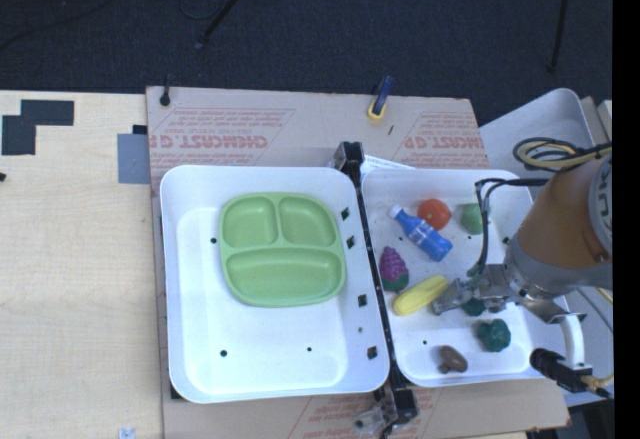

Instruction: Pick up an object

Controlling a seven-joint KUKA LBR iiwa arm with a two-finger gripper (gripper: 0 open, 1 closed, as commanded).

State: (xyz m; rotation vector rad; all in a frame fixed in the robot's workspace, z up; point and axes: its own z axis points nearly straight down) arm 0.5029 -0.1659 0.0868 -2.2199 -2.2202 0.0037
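The right bin [415, 372] holds several small items. A blue bottle [421, 234] lies beside an orange-red ball [434, 212] and a light green piece [471, 218]. A purple grape bunch [393, 268] sits above a yellow banana [420, 294]. A dark green piece [492, 334] and a brown piece [452, 359] lie near the front. My gripper [468, 296] hangs low in the bin, just right of the banana and above the dark green piece. Nothing shows between its fingers.
The left bin [200, 367] carries a green divided tray [282, 249]. A black clamp strip [368, 267] runs between the bins. The arm's orange band [560, 222] and grey body cover the right bin's right side. Cardboard lies under both bins.
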